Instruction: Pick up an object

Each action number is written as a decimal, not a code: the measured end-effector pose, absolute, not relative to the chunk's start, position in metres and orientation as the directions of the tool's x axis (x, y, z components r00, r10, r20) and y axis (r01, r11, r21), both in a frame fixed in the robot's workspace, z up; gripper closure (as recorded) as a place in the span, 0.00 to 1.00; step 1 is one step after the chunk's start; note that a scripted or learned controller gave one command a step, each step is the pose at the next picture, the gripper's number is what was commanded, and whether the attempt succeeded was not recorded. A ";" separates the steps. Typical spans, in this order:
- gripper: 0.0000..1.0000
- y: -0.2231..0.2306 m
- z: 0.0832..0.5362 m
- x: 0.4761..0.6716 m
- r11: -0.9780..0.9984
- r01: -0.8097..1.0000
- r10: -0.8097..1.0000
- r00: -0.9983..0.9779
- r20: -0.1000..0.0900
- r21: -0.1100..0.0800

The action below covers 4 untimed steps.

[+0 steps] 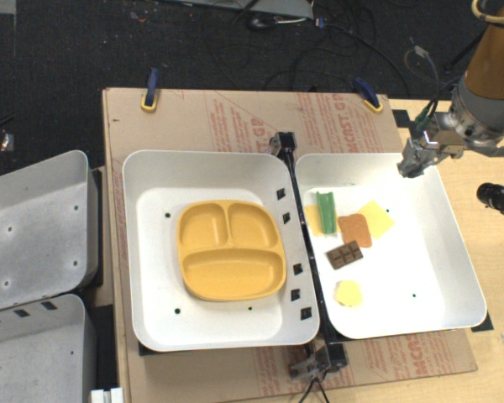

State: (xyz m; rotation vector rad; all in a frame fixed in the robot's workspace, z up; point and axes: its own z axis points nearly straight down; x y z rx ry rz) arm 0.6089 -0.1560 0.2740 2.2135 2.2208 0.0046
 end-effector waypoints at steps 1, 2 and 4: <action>1.00 -0.096 0.259 0.596 0.008 1.000 1.000 -0.008 0.002 -0.002; 1.00 -0.035 0.257 0.582 0.009 1.000 1.000 -0.009 0.002 -0.002; 1.00 0.060 0.234 0.550 0.007 1.000 1.000 -0.007 0.001 -0.003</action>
